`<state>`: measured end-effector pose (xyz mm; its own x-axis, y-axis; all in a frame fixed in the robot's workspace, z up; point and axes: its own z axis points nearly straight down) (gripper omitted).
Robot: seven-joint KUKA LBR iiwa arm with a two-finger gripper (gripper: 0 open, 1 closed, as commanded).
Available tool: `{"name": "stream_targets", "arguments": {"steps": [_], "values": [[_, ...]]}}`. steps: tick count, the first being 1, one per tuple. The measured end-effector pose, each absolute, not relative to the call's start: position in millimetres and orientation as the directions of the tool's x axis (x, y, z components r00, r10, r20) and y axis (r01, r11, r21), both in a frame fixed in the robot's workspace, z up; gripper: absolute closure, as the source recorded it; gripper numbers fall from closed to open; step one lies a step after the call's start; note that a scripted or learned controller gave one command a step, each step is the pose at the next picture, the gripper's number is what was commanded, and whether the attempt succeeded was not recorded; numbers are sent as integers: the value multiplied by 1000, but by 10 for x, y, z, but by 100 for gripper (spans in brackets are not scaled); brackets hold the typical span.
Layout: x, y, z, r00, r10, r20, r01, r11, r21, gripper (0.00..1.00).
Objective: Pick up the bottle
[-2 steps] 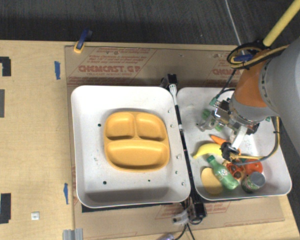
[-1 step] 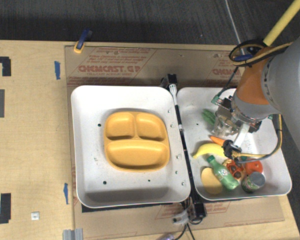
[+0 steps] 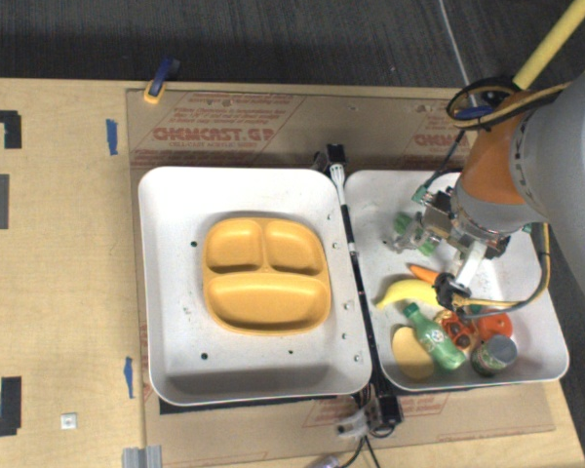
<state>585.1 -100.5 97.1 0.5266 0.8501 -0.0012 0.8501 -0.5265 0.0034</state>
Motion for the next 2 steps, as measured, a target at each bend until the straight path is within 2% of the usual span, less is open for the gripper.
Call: {"name": "stream_targets", "arguments": {"steps": [1, 2], "values": [[5853, -1003, 1069, 526, 850, -1, 850, -526, 3, 100], [5852, -1003, 1068, 527, 850, -1, 850, -527, 3, 0]]}}
